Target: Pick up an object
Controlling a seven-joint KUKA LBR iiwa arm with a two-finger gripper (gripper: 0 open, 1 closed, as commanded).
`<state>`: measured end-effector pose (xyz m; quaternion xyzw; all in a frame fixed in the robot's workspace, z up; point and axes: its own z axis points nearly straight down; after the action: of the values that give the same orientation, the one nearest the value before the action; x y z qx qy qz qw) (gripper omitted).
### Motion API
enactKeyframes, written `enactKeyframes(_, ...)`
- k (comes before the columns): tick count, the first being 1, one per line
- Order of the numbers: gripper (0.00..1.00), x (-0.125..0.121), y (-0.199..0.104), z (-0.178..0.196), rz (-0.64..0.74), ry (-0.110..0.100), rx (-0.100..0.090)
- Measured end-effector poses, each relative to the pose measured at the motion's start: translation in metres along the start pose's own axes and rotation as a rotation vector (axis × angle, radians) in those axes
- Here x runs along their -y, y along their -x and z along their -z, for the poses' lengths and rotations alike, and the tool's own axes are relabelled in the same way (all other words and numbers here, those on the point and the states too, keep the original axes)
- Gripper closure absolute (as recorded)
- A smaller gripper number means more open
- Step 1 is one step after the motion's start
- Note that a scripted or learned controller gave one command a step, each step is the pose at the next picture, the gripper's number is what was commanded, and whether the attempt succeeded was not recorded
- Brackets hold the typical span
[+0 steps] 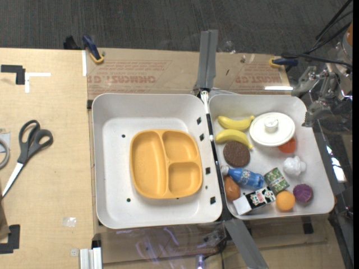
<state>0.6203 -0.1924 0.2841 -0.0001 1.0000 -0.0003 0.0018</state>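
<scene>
The right bin (320,150) holds several small objects. Two yellow bananas (235,121) lie next to a white round lid (272,129), with a brown cookie (236,154) below them. Near the front are a blue bottle (247,177), a green can (276,179), a white crumpled piece (294,165), a purple ball (303,193), an orange ball (285,200) and a black-and-white carton (256,198). A yellow divided plate (166,164) sits in the left bin (106,150). My gripper (321,91) hangs at the right bin's far right corner, above its rim and apart from every object.
Scissors (28,144) lie on the wooden bench at the left. Cardboard (146,74) lies behind the bins, held by blue clamps (92,48). A grey bar (206,60) runs back from the gap between the bins. Cables cross the top right.
</scene>
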Motion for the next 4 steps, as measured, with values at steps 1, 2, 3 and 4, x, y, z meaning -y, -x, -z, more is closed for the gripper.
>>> enactKeyframes(1, 0.00, -0.022, -0.039, -0.177, 0.091, -0.001, 0.004)
enactKeyframes(2, 0.00, -0.080, -0.007, -0.190, -0.081, 0.000, 0.003)
enactKeyframes(3, 0.00, 0.000, -0.112, -0.191, -0.276, 0.000, -0.001)
enactKeyframes(4, 0.00, -0.051, -0.111, -0.189, -0.356, -0.024, 0.018)
